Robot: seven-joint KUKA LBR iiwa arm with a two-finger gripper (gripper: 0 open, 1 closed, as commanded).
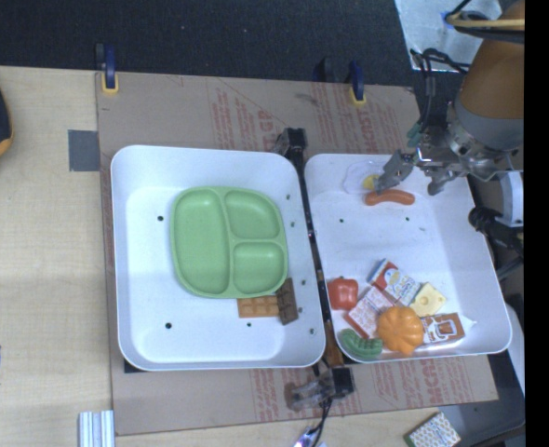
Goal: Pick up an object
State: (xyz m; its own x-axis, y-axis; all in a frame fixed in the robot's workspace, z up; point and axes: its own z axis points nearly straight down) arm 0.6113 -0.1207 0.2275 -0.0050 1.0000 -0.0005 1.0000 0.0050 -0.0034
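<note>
gripper point(414, 177) – far edge of right bin point(461, 250), fingers spread, nothing between | orange sausage point(389, 197) just beside left finger | green plate point(228, 240) – left bin point(135, 250)

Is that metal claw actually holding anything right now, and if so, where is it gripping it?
Nothing is held. The pincer hangs open above the orange sausage, which lies on the right bin floor.

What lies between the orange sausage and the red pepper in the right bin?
In the camera view, only bare white bin floor lies between the sausage and the red pepper.
</note>
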